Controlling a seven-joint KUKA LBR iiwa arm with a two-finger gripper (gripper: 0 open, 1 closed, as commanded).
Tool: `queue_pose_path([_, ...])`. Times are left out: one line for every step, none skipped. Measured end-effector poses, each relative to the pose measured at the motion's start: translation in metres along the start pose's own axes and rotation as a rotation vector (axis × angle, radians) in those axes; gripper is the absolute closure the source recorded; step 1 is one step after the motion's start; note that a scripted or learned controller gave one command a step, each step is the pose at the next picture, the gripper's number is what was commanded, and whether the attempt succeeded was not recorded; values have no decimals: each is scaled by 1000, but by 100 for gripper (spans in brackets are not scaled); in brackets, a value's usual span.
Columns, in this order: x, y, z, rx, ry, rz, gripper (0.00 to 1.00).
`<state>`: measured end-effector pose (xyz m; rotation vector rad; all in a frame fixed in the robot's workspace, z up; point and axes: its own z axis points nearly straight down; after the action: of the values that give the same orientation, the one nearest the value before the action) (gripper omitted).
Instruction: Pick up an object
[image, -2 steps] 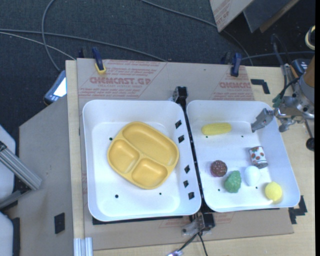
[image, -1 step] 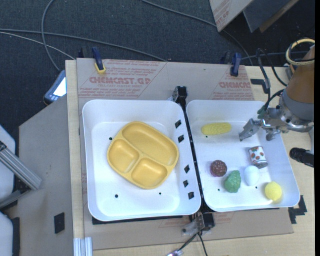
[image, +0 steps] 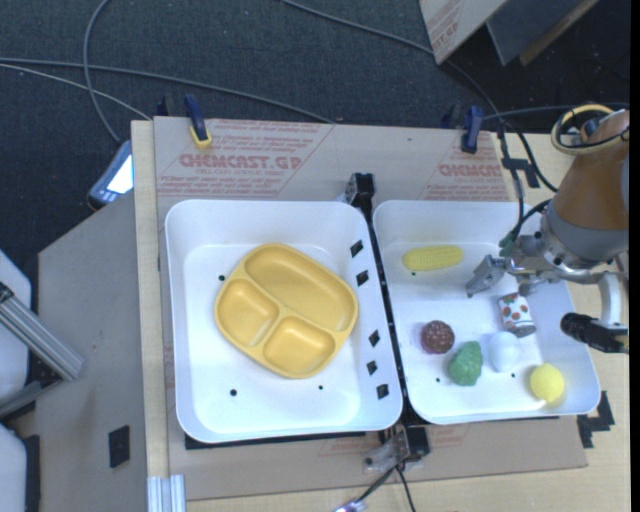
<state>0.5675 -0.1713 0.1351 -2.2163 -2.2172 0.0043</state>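
dark carpet surrounds the bench, with thin cables looping across it at the top left. on the bench a cardboard sheet (image: 250, 150) printed with red lettering lies under two shallow white bins set side by side, held at its far edge by two clamps.

the left bin (image: 190, 330) holds a yellow divided plate (image: 287, 309) with three compartments, lying slightly turned near the bin's middle.

the right bin (image: 440, 400) holds the small objects: a yellow corn cob (image: 433, 260) near the far wall, a dark red round object (image: 437, 336) toward the middle, a green lumpy piece (image: 465, 363) just beside and in front of it, a pale whitish object (image: 503, 351) to the right of the green one, a yellow lemon-like object (image: 546, 382) near the front right corner, and a small red and white patterned item (image: 516, 313) just behind the whitish one.

the grey arm with its orange band (image: 592, 190) reaches in from the right over the right bin. the gripper (image: 507, 274) hangs above the bin between the corn cob and the red and white item, its fingers (image: 484, 277) spread apart with nothing between them; the patterned item sits just below the nearer fingertip.
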Motion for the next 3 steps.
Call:
queue_pose_path([0, 1, 28, -9, -3, 0, 0])
queue_pose_path([0, 2, 18, -10, -2, 1, 100])
queue_pose_path([-3, 9, -28, -12, -4, -1, 100])
